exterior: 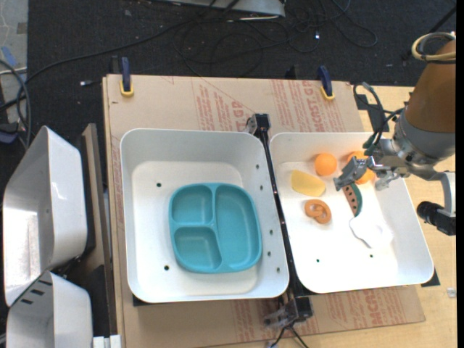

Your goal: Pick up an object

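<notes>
The right bin (406, 267) holds an orange ball (326, 164), a yellow wedge (308, 183), a small orange ring (317, 211), a thin watermelon slice (353, 198) and a white piece (366, 230). My gripper (365, 176) hangs over the bin's upper right part, open, its fingers spread just above the top end of the watermelon slice. Partly hidden behind the gripper lies another orange object (359, 158). Nothing is held between the fingers.
The left bin (138, 216) holds a teal divided plate (215, 227). A black divider (270, 187) runs between the bins. White containers (40, 201) stand off the bench at the left. Clamps (127, 85) sit on the board's far edge.
</notes>
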Controlling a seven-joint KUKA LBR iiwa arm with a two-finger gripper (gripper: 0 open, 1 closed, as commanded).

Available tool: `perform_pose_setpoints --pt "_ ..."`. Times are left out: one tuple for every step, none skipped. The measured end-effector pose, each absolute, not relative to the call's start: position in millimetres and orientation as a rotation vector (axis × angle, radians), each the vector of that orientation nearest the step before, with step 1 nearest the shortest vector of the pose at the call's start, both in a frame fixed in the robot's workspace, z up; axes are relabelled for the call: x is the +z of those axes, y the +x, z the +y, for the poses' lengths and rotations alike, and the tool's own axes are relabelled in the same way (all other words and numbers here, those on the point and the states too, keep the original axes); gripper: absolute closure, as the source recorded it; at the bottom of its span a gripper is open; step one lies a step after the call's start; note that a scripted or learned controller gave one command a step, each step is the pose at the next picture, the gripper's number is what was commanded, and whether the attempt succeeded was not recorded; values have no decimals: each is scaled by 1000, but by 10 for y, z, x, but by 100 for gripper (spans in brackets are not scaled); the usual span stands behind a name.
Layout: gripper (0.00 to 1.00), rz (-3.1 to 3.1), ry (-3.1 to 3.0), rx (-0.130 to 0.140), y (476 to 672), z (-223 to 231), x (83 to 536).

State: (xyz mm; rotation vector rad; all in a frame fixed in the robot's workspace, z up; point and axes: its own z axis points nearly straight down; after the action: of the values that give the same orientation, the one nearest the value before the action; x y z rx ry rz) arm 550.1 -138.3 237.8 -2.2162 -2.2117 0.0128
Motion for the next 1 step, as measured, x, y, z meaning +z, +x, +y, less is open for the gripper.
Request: perform_pose_setpoints --pt "0 -2222 -2220 1 5526 -1378 2446"
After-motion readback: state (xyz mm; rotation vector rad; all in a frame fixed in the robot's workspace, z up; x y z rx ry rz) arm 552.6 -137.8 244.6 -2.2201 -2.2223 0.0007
